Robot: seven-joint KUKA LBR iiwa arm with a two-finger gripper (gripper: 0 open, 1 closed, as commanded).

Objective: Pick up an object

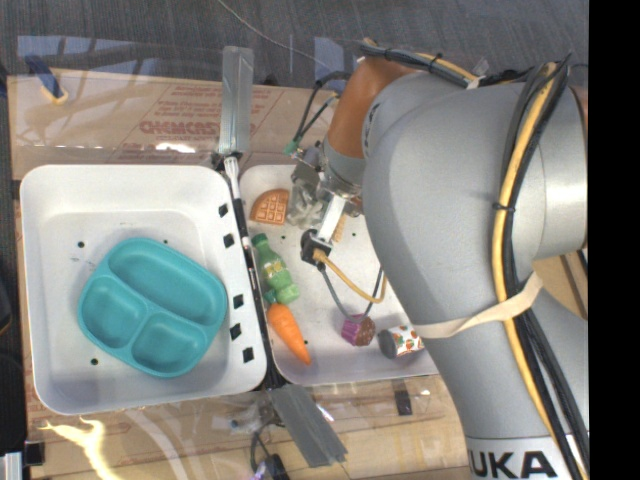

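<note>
Hovering over the right bin [330,363], gripper [312,211] near the waffle [270,207]; can't tell its state. Looks like approach; next needs descent onto waffle.

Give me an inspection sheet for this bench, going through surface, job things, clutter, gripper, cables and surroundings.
Surface: two white bins side by side, left bin and right bin, on a bench.
Job's things: in the right bin, a waffle, green bottle, carrot, purple piece and a small white carton.
Clutter: a teal divided plate lies in the left bin.
Gripper: the gripper hangs over the top of the right bin, beside the waffle; finger state cannot be told.
Cables: a yellow cable loops below the gripper; black and yellow cables run along the arm.
Surroundings: cardboard sheet behind the bins.
</note>
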